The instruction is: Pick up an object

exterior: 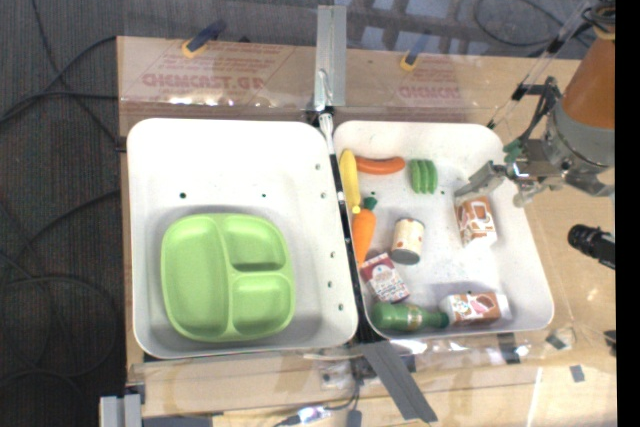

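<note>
End effector (505, 173) hovers over the right bin's (530, 255) 2 o'clock rim; grip state: cannot tell.
Small juice carton (476, 221) lies just below it at 6 o'clock, near the 3 o'clock wall: probably light, crushable, best pinched across its narrow sides. Wall crowds one side; open floor toward the can (406, 240) at 9 o'clock.

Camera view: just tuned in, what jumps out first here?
The big green divided tray fills the lower part of the left bin. The right bin holds a clutter of toy food: a banana and a carrot along its left wall, small cartons toward the right. The gripper hovers at that bin's upper right edge.
</note>
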Robot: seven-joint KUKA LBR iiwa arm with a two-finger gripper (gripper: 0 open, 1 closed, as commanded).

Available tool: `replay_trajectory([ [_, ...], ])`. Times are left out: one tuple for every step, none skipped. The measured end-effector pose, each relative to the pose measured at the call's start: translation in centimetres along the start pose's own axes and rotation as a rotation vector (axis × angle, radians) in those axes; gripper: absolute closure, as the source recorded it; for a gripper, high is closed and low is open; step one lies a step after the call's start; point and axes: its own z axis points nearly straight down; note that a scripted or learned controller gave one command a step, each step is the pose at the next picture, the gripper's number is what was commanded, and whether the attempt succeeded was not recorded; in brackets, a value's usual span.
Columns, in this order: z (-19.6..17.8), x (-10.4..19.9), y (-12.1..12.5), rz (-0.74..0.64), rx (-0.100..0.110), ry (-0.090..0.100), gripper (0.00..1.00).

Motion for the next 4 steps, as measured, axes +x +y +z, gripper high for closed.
replay_trajectory([
  [6.8,-3.2,4.1,0.125,-0.001,0.001,0.00],
  [-1.6,-0.4,5.3,0.014,-0.003,0.000,0.00],
  [10.0,-4.1,4.0,0.214,0.001,-0.004,0.00],
  [14.6,-3.4,5.7,0.301,-0.005,0.008,0.00],
])
